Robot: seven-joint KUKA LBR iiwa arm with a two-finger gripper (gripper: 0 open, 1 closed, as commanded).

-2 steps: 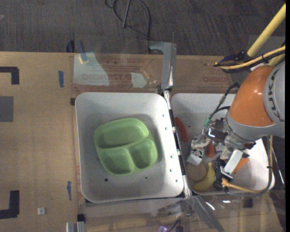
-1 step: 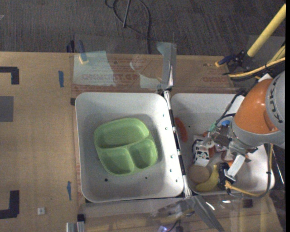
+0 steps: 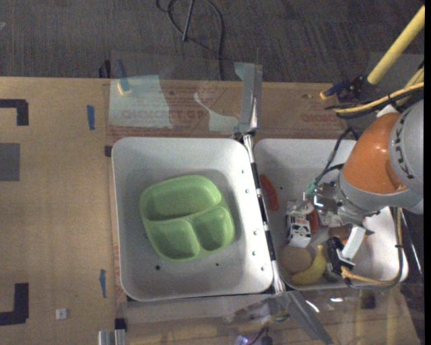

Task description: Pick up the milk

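Robotics lab, taped cardboard-topped bench (image 3: 54, 202), two white bins (image 3: 128, 222), loose cables (image 3: 195, 20), grey-orange arm (image 3: 377, 168)

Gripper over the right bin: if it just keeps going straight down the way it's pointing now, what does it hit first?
Probably the milk: the gripper hangs at the carton's upper right, among the right bin's clutter. Depth is unclear from this slanted view, so it could graze the carton's edge instead.

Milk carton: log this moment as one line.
small white milk carton | right bin, upright | gripper beside it | grasp unconfirmed
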